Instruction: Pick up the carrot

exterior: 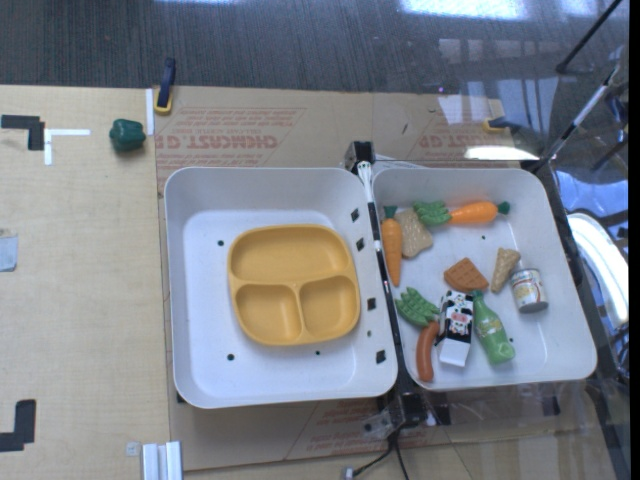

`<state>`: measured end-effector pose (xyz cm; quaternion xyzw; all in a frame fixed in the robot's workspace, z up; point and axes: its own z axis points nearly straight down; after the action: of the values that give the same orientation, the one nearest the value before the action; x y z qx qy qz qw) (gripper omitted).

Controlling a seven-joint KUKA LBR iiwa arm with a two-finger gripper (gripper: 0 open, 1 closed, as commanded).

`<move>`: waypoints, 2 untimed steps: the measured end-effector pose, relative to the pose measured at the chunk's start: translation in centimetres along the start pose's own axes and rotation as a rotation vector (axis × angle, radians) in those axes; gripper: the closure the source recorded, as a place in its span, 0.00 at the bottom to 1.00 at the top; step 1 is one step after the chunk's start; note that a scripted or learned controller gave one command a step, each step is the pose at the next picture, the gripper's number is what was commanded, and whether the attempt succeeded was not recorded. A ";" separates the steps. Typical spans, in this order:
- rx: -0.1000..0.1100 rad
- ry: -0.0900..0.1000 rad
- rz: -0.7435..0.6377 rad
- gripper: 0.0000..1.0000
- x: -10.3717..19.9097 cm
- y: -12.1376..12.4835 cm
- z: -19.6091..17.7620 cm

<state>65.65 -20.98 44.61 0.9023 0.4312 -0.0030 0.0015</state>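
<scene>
Looking down at a slant on two shallow white bins set side by side, touching along the middle. No telling from this view how far open the gripper is or whether it has hold of anything.

Lying in the right bin (pixel 556 230): one carrot (pixel 475 211) flat near the far wall, leafy end pointing left; a second carrot (pixel 391 250) lengthwise along the left wall, just beside a tan bread slice (pixel 415 236). Scattered nearer the front: a brown cracker (pixel 466 275), a pale wedge (pixel 504 267), a small can (pixel 527 290), a green bottle (pixel 492 331), a milk carton (pixel 457 329) touching the bottle, a leafy green piece (pixel 415 306) and a red sausage (pixel 427 352).

Resting in the left bin (pixel 190 298): a yellow divided plate (pixel 295 283), near the centre.

Sitting under both bins, a sheet of printed cardboard (pixel 260 128) on a pale wooden bench (pixel 70 298). Well apart to the far left, a green pepper (pixel 127 135). Beyond the bench, dark floor (pixel 300 28) with bright window reflections.
</scene>
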 end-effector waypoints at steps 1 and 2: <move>0.001 0.000 0.001 0.00 0.0 0.0 0.0; 0.000 -0.003 -0.006 1.00 0.1 0.1 -0.6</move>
<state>65.81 -20.92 45.21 0.9010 0.4338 -0.0043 0.0022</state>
